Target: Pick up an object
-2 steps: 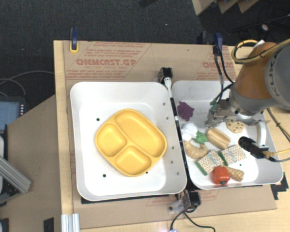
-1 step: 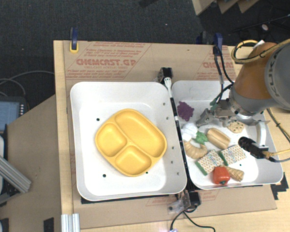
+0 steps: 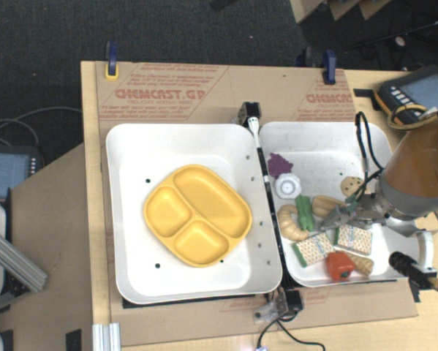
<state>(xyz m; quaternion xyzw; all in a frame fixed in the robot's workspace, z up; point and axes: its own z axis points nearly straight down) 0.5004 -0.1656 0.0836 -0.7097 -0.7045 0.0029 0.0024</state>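
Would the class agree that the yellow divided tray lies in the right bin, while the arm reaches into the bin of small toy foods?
Not quite. The camera view shows the yellow divided tray lying in the left bin, not the right. The rest holds: the arm reaches into the right bin, where the small toy foods lie.

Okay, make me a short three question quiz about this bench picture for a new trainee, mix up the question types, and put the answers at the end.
1. True or false: the yellow divided plate lies in the left bin.
2. Multiple choice: which bin is the gripper over? A) the left bin B) the right bin C) neither
3. Fill in: the red object lies near the right bin's ____ edge, the one closest to the camera.

Key: 1 true; 2 B; 3 front.
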